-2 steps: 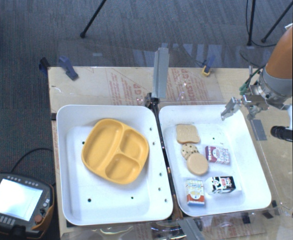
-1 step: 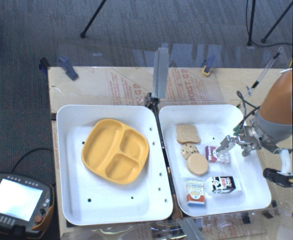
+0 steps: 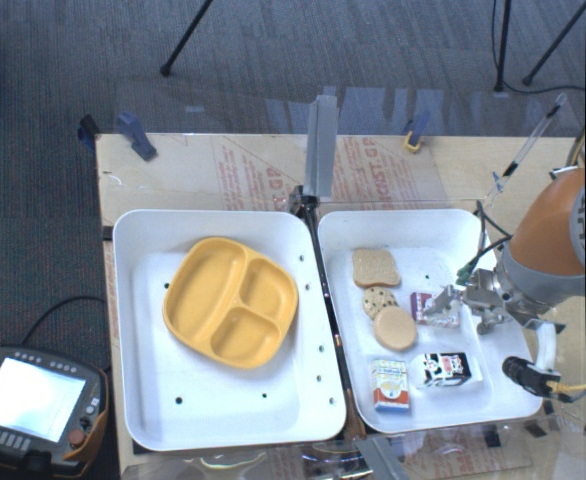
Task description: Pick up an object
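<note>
Here pincer [image 3: 443, 306] beside purple packet [image 3: 422, 303], right bin [image 3: 428, 223]

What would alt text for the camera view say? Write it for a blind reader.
A grey arm's pincer hovers over the right bin, which holds toy bread, cookies and two small cartons. The left bin holds a yellow divided plate.

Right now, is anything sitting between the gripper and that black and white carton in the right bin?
Nothing visible. The gripper is at the right side of the right bin, and the black and white carton lies just below it in the camera view with bare bin floor between. The round cookie lies off to the side.
</note>
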You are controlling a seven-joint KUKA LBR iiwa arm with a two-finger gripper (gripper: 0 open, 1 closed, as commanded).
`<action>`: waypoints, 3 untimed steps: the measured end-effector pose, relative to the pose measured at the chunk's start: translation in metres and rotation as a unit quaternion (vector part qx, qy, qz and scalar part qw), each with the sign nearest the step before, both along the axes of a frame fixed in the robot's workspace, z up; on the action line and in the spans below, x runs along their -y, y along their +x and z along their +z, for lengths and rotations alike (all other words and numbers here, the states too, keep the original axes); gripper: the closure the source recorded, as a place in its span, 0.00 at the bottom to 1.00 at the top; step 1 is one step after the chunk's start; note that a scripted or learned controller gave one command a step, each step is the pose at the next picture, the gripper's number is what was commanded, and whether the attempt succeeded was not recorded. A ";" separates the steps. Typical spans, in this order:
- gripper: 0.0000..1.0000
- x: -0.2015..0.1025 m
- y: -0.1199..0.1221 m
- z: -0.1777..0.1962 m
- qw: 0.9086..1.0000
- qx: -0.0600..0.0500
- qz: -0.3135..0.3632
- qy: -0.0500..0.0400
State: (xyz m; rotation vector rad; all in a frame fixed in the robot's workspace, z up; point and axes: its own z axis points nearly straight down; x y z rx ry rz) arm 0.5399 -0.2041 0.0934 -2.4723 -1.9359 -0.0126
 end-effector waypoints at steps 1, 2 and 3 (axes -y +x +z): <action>0.00 0.001 0.024 0.000 0.999 0.000 0.035 0.000; 1.00 0.003 0.026 0.013 0.999 0.004 0.034 -0.003; 1.00 -0.007 -0.018 0.005 0.957 -0.003 0.290 -0.002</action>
